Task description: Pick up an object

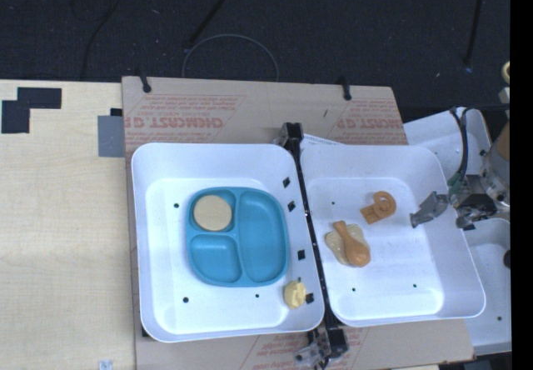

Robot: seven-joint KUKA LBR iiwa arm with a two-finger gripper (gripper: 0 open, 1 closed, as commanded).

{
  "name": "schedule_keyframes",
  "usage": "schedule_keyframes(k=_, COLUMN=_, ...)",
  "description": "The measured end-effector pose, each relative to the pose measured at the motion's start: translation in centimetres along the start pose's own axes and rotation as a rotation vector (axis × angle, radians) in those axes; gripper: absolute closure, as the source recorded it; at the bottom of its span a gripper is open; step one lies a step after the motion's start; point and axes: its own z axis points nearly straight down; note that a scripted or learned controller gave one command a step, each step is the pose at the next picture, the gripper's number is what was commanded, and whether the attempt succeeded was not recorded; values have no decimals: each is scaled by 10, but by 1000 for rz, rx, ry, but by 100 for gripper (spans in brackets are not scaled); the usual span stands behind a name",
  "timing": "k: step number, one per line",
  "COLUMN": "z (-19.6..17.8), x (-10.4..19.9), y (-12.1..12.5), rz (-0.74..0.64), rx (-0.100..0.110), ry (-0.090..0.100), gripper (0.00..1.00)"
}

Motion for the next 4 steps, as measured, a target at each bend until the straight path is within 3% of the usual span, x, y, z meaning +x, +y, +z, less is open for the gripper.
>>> schedule_keyframes(k=1, z=-7, x=0, y=3, rz=-3, rx=-12, ry=-2, gripper=0)
schedule_keyframes(k=4, z=130, x=5, y=-4, rz=-2, rx=-13, ry=-3, gripper=0)
